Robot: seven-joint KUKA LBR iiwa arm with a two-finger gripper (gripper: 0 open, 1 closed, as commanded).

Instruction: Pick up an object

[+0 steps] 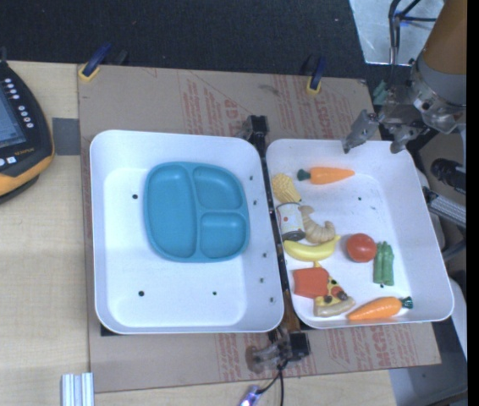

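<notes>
While the hand [378, 134] hangs spread wide and holding nothing above the right bin's [418, 194] far rim, a carrot [327, 175] lies just below it inside.

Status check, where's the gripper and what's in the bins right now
Gripper open, holding nothing, above right bin's far rim. Carrot nearest, lying untouched. Nothing between them. Blue plate alone in left bin.

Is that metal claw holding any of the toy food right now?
No. The gripper hangs open over the right bin's far rim, with nothing between its fingers.
</notes>
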